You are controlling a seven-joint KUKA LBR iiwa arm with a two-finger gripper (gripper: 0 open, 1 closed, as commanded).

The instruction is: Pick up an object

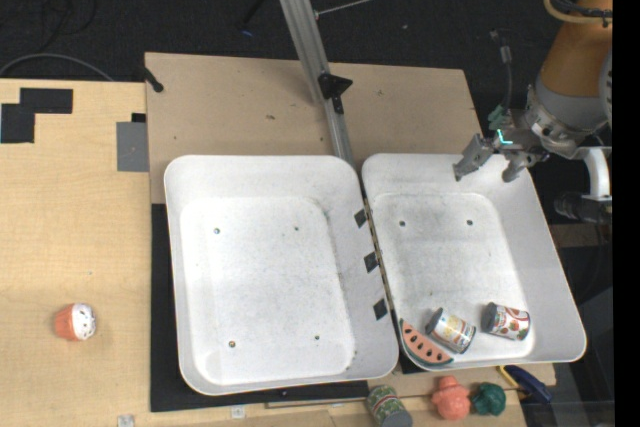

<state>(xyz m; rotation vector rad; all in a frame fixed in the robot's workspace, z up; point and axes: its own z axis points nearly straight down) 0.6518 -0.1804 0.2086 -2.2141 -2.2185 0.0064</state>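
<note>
My gripper (pixel 492 161) hangs over the far right rim of the right bin (pixel 440 177), fingers spread open with nothing between them. Along the near edge of that bin lie a watermelon slice (pixel 424 346), a small silver and yellow can (pixel 452 329) and a red and white can (pixel 506 321). All three rest well below the gripper in the view, apart from it.
The left bin (pixel 260 270) sits beside the right one. A slanted aluminium rail (pixel 305 35) runs down to the bins' shared far corner. A red and white ball (pixel 75 322) lies on the wooden table at left. Small toys (pixel 452 399) lie on the bench in front of the right bin.
</note>
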